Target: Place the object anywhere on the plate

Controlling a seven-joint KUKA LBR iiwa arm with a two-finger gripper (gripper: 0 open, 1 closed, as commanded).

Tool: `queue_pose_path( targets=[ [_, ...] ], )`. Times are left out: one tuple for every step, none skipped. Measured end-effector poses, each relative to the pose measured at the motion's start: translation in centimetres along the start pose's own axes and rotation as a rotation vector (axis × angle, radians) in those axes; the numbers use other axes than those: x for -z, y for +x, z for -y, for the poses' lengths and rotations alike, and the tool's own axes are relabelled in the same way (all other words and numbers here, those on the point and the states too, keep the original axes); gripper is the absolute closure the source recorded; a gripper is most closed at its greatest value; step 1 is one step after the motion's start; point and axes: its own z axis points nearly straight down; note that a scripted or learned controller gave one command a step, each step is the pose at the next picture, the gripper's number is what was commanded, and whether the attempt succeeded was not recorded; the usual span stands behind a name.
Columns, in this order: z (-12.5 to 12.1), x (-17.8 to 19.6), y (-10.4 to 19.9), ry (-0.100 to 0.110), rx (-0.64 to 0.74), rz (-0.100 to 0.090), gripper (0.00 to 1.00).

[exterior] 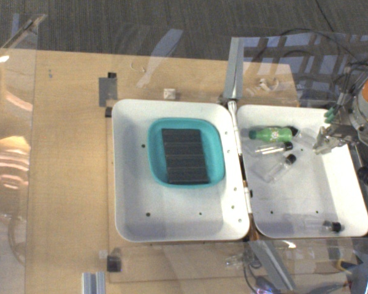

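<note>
Two shallow white bins sit side by side on the wooden tabletop (61,182). The left white bin (129,219) holds a teal rounded-square plate (216,155) with a dark ribbed rectangular pad (184,156) lying flat on its centre. The right white bin (346,207) holds a green plastic bottle (273,133) lying on its side near the bin's upper left corner, neck toward the divider. Just below it lie several clear plastic vials with black caps (281,155), close together, some touching; exact count unclear. One more small black-capped clear tube (331,226) rests along the lower right rim. The metal two-finger gripper (325,141) hangs over the right bin's upper right area, apart from the green bottle. Jaws: cannot tell whether open or closed; nothing visible between them. Plate carries the pad alone.
</note>
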Motion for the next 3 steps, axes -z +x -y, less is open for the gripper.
queue_pose_path(
  targets=[
    [0.0, 0.0, 0.0, 0.0, 0.0, 0.0, 0.0],
    [-0.5, 0.5, -0.9, 0.005, -0.05, -0.001, 0.0],
    [-0.7, 1.5, -0.7, 0.002, -0.041, 0.0, 1.0]
  ],
)
